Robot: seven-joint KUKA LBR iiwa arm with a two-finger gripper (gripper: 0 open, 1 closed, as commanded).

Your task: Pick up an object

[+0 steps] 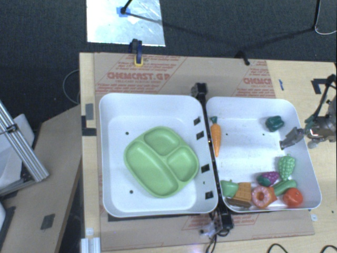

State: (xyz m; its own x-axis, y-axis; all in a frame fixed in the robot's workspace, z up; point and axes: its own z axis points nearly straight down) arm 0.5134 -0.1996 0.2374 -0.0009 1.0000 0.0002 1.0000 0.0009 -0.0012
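Observation:
The right bin point(247, 115) holds several toy foods. An orange carrot point(215, 135) lies along its left wall. A dark green vegetable point(274, 123) sits near the far right corner. Along the front lie green grapes point(286, 166), a purple piece point(269, 178), a pink donut point(261, 196), a red tomato point(293, 196), a brown bread slice point(243, 194) and a green piece point(229, 186). My gripper point(292, 137) reaches in over the bin's right rim, between the dark green vegetable and the grapes, with nothing seen in it.
The left bin point(113, 141) carries a light green divided plate point(160, 161). Black clips line the divider point(208, 152) between the bins. A blue and yellow clamp point(137, 51) stands at the bench's far edge. An aluminium frame point(18, 146) stands at the left.

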